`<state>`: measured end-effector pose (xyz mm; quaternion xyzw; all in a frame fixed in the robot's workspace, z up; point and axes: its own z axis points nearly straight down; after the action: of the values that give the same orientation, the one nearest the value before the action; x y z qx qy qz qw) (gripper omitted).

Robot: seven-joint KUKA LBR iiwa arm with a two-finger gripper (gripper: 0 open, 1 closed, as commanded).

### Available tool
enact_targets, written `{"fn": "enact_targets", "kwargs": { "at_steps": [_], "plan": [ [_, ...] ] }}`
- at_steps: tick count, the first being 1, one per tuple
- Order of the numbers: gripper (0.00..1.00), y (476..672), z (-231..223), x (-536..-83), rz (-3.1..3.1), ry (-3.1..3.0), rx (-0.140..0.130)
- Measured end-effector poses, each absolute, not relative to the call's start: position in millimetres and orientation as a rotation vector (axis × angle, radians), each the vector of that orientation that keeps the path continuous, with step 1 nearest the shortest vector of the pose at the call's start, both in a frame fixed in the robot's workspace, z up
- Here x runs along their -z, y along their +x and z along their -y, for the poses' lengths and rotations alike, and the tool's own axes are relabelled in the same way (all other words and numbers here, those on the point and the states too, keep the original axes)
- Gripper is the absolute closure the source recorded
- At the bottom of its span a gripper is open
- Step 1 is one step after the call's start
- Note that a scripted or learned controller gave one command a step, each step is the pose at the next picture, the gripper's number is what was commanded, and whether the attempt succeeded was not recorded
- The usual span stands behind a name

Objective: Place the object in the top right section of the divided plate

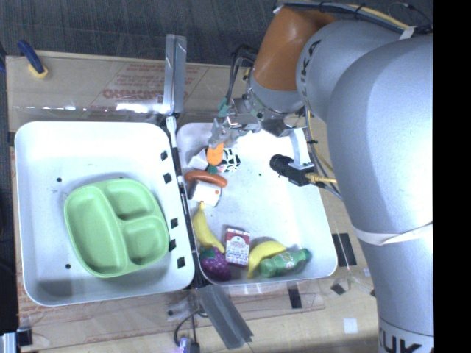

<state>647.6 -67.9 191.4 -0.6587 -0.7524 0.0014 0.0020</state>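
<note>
Toy food is bunched along the near wall of the right bin (pixel 316 219): purple grapes (pixel 215 263), a small red carton (pixel 237 245), two bananas (pixel 266 253), a green bottle (pixel 285 263). The divided plate (pixel 115 226), green, is seen lying in the left bin (pixel 44 197), with nothing in its sections.

Taking the plate as landmark: the gripper (pixel 218 140) is placed up and to the right of it, just across the wall between the bins, at the far-left corner of the right bin. A small orange object (pixel 214 154), carrot-like, is seen at the gripper tips, hanging downward with its long axis roughly vertical in view. It appears to be pinched between the fingers, so the gripper is judged closed on it, though the detail is small. A black-and-white toy (pixel 231 160) and a red sausage (pixel 205 177) lie just below it, further from the plate's far edge than the sausage's near end.

The plate's top right section is judged to lie down and left of the held object, across the dividing wall. A lift over that wall, then a leftward carry, would be called for. Snagging the wall is the likely risk.
</note>
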Motion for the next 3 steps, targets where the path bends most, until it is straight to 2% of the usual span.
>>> {"fn": "enact_targets", "kwargs": {
  "at_steps": [1,2,3],
  "plan": [
    [1.0,540.2,-5.1,-191.2,2.366,-2.062,-0.005],
    [1.0,475.8,-32.7,-203.6,2.408,-2.013,-0.005],
    [1.0,476.5,-32.3,-212.9,2.412,-2.008,-0.007]
  ]
}}
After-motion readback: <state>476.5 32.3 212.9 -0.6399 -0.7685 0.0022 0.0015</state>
